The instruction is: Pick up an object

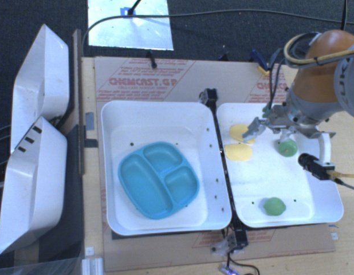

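Cardboard-topped bench [165, 76] sat under both bins; from my feed, the gripper [278, 128] hung over the right bin's [314, 208] far edge, fingers blurred, couldn't tell their state, a green ball [287, 148] just beside them.

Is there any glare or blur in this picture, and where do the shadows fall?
In the camera view, a shiny metal sheet at the top glares brightly; the bins look evenly lit, with soft shadows under the blue plate and below the gripper; the image is slightly soft but not motion-blurred.
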Available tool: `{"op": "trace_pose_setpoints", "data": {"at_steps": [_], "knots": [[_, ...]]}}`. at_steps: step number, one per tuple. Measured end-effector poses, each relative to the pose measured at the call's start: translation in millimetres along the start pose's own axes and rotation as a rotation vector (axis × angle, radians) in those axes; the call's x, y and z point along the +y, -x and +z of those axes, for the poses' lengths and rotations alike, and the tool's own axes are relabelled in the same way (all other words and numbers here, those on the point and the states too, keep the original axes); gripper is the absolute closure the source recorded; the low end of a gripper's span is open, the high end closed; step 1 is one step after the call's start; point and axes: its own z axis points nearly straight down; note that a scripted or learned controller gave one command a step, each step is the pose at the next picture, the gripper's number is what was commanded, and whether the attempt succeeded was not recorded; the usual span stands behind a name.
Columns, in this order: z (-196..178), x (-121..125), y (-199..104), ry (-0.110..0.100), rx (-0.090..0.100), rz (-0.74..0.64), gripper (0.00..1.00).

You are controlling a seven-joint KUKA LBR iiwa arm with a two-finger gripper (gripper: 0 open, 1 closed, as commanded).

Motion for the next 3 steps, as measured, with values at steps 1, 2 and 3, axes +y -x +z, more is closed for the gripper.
{"op": "trace_pose_setpoints", "data": {"at_steps": [1,2,3], "knots": [[-10.7,0.4,0.1,0.001,0.000,0.000,1.00],[-50.8,1.6,6.0,0.003,0.000,0.001,1.00],[-117.9,-14.4,-46.8,0.006,0.001,-0.004,1.00]]}}
